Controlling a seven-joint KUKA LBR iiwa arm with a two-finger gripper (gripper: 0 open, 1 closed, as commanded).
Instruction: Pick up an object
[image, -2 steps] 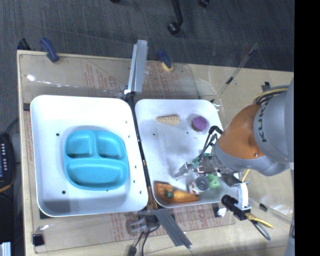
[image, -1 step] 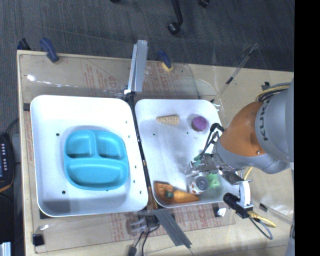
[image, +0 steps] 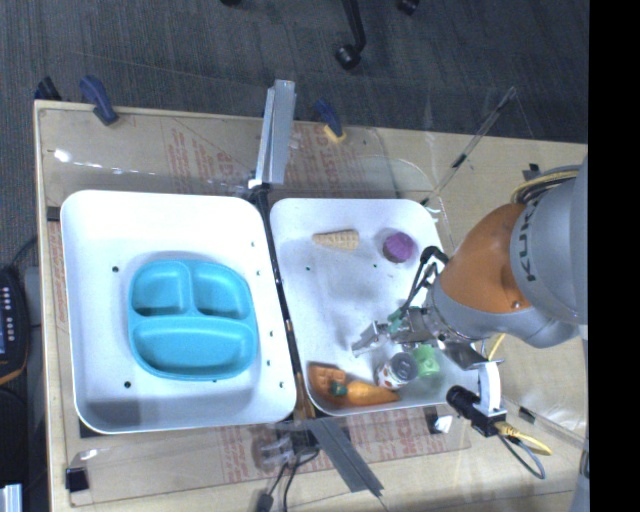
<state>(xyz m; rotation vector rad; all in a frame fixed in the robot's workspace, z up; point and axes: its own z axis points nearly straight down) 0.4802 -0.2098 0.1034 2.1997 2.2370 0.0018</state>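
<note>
At the near edge of the right bin lies a carrot, its orange length along the bin's front wall. Just beside it, toward the arm, sit a small white and red can and a green piece, the two touching or nearly so. The gripper hangs low over this corner; whether its fingers are spread or closed cannot be told, and nothing is seen between them. Farther back in the same bin rest a purple ball and a tan cone, well apart from the gripper. The left bin holds a blue divided plate. Both bins sit on the counter.
</note>
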